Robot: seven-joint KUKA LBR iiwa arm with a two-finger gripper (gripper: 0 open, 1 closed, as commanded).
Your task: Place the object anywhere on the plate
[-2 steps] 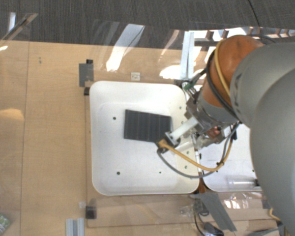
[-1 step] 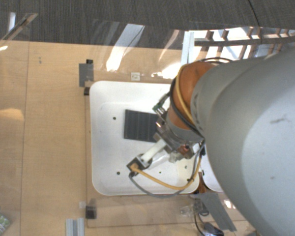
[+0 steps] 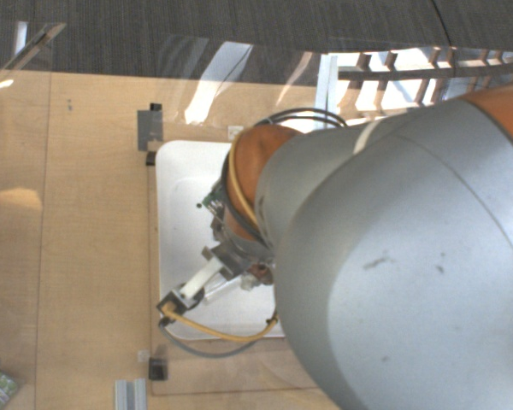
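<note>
Object first: I cannot tell where it lies. The big arm (image 3: 393,263) hangs over most of the white bin (image 3: 175,229) and hides what is under it. The plate is hidden the same way. My guess is that the object sits somewhere below the wrist, in the right part of the bin.

Since it can hide under there, I think the object is small and likely light. I cannot say whether it is stiff or soft, slippery or easy to break. A safe plan would be to take it by its middle, across its thinnest side, and squeeze gently.

The gripper (image 3: 232,259) is low over the middle of the bin, poking out from under the orange band (image 3: 252,165). I cannot tell if it is open or shut, or if it has hold of anything.

The bin is smooth, shiny and white, with round corners and a low rim. The arm is fat and round, painted grey, with a few small dark scuffs on it. The bench (image 3: 77,254) looks like pale wood with a fine grain. A small black clamp (image 3: 154,128) sits at the far left corner of the bin, and another one (image 3: 156,367) at the near left corner. Far off, past the bench, the floor (image 3: 197,7) is dark and ribbed like carpet.
</note>
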